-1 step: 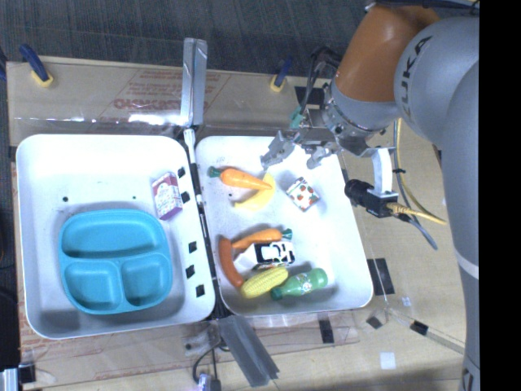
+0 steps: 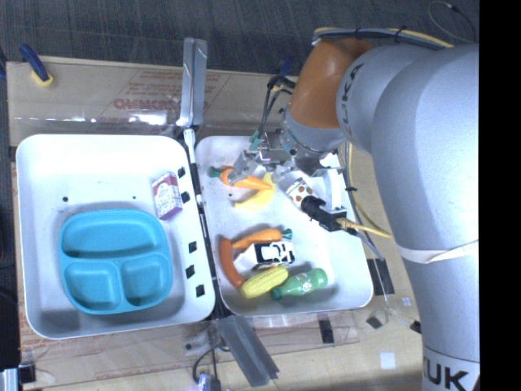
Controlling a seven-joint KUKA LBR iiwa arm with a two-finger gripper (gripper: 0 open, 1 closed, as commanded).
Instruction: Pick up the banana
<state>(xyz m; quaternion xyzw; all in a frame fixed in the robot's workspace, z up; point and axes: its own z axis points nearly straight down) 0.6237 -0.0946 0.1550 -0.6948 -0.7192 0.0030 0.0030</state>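
Note:
The banana (image 2: 254,197) is a yellow curved piece lying in the upper part of the right bin (image 2: 358,283). An orange carrot (image 2: 251,183) rests along its top edge, touching it. My gripper (image 2: 259,160) hangs just above and behind these two, at the far end of the right bin, coming down from the grey arm with the orange band (image 2: 321,84). The gripper's body hides part of the bin floor behind the banana. I see nothing lifted off the floor of the bin.
Nearer the front of the right bin lie a second carrot (image 2: 259,236), a red sausage (image 2: 228,265), a toy car (image 2: 274,253), corn (image 2: 265,282) and a green bottle (image 2: 301,283). The left bin (image 2: 32,218) holds a blue divided tray (image 2: 114,259) and a small purple packet (image 2: 167,195).

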